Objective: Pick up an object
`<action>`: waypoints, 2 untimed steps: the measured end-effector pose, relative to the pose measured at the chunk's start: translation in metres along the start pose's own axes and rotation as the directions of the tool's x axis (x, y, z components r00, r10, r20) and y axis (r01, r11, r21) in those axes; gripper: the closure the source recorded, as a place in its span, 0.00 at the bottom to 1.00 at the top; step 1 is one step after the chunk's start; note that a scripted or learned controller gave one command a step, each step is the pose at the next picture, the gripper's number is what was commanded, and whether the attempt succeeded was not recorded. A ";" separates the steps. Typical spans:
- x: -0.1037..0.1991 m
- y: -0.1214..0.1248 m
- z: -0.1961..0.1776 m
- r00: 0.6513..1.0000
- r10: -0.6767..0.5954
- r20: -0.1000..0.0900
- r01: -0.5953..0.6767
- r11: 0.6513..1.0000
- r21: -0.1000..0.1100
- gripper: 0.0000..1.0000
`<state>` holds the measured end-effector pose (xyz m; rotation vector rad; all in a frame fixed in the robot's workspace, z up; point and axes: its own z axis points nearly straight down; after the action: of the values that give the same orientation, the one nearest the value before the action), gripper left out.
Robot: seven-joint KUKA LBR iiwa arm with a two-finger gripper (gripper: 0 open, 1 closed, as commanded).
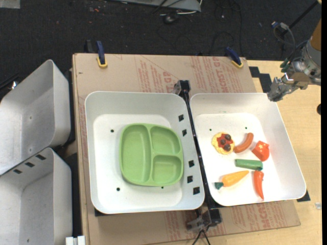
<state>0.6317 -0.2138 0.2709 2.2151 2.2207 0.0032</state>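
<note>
White right bin (286, 137) holds toy food centrally, rim clear; gripper (278, 89) hovers outside its far corner, grip state unclear.

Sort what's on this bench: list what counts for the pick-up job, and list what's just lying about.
For the job:
gripper, beyond the right bin's far right corner
right bin
toy pizza
toy sausage
red toy pepper
green toy vegetable
toy carrot
red toy chilli

Lying about:
left bin
green divided plate in it
spare white bins at left
</note>
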 end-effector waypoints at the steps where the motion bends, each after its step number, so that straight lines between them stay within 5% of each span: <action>1: 0.046 -0.013 0.015 1.000 -0.003 -0.003 0.003 1.000 0.006 1.00; 2: 0.105 -0.026 0.026 1.000 -0.004 -0.003 0.004 1.000 0.008 1.00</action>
<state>0.6053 -0.1089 0.2448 2.2161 2.2305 -0.0016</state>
